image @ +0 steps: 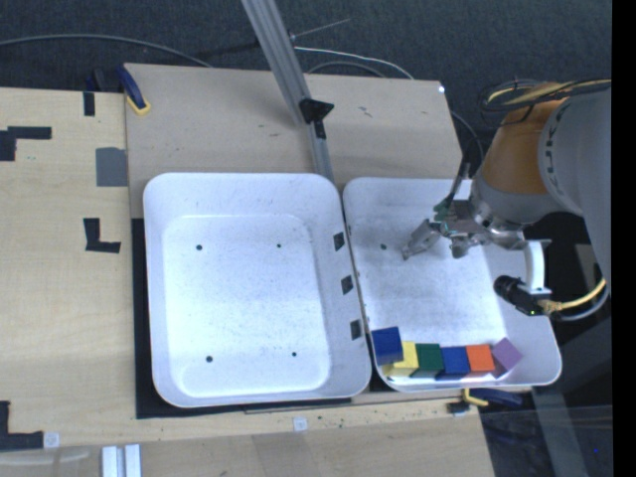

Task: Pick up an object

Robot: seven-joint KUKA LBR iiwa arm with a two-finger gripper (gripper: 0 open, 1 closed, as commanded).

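Blocks (442,357): small, hard, light; you pinch one by its flat sides.
Spot: front edge of right bin (397,222).
Gripper (429,240): above the bin, jaws apart, holding nothing.

Looks like a robotics lab or test cell. Plain wooden table (60,266) marked with black tape, set on dark carpet (99,8). Two shallow white bins (248,192) side by side at the middle of the table. Behind the bins, a slanted aluminium rail (273,38) and loose cables (348,66). Right of the bins, a grey industrial arm (576,157) with an orange band (512,157). Blue clamps (134,89) at the table's edges.
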